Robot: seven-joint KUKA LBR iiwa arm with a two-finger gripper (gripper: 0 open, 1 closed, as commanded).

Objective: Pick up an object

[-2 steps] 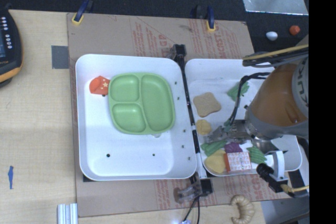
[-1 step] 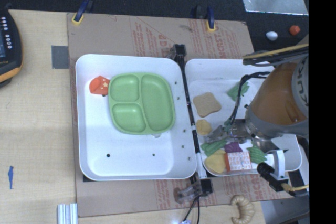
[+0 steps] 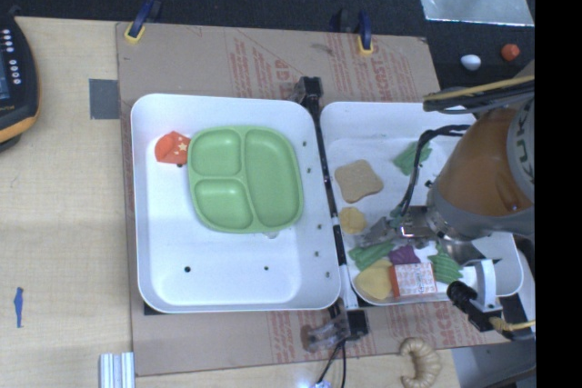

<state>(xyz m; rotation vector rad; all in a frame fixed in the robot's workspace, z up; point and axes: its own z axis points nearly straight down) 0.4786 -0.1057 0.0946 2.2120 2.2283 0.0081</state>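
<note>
Smooth and three-sectioned, the green plastic plate point(image 3: 245, 178) lies in the left bin point(image 3: 164, 273) beside a red piece point(image 3: 171, 148). Toast point(image 3: 357, 181) and a box point(image 3: 415, 280) crowd the right bin point(image 3: 364, 118), under the gripper point(image 3: 397, 230); whether it grips, I cannot tell.

My landmark: the green tray point(image 3: 245, 178), sitting in the upper half of the left bin point(image 3: 155, 277). Below the tray the bin floor is bare, wide enough to come down w/o touching anything. Left of the tray a red toy point(image 3: 171, 148) sits tight against its rim, so that strip is pinched. Right of the tray, past the divider wall, the right bin point(image 3: 364, 118) is crowded: tan slice point(image 3: 358, 181) nearest, then small yellow piece point(image 3: 352, 219), green bits, a purple block point(image 3: 405, 253) and a red-white packet point(image 3: 417, 280) packed together lower down. Bare floor there only along the top edge.
</note>
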